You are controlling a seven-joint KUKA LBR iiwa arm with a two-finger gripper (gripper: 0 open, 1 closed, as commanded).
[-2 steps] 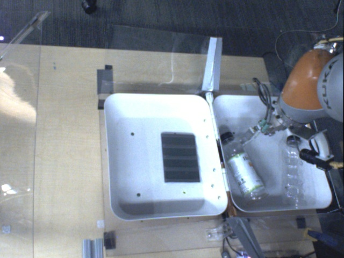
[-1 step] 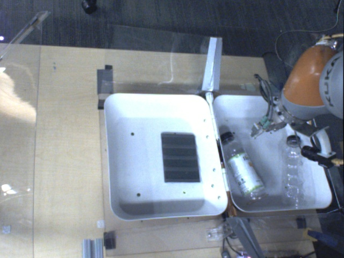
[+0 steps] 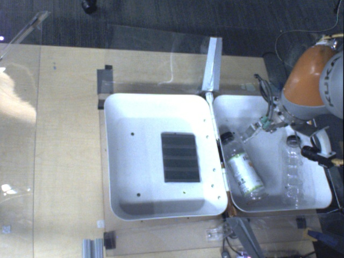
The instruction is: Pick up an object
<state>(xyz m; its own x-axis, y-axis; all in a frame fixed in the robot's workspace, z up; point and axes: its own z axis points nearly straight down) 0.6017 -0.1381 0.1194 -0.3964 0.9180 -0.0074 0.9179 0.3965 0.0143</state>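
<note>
The gripper (image 3: 264, 123) is held near the labelled bottle (image 3: 244, 172) (presumably for grasping it); its opening cannot be told.

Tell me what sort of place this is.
Probably a robotics lab's picking cell: an arm over the right bin, which holds bottles, the left bin beside it on a bench.

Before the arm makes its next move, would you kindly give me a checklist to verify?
1. Target within reach: labelled bottle lies in the right bin, near the arm: ok.
2. Space around it: clear bottle lies apart: ok.
3. Cap end clear of the bin wall: close, not ok.
4. Anything already held: cannot tell.
5. Alternative target: dark ribbed pad flat in the left bin: ok.
</note>
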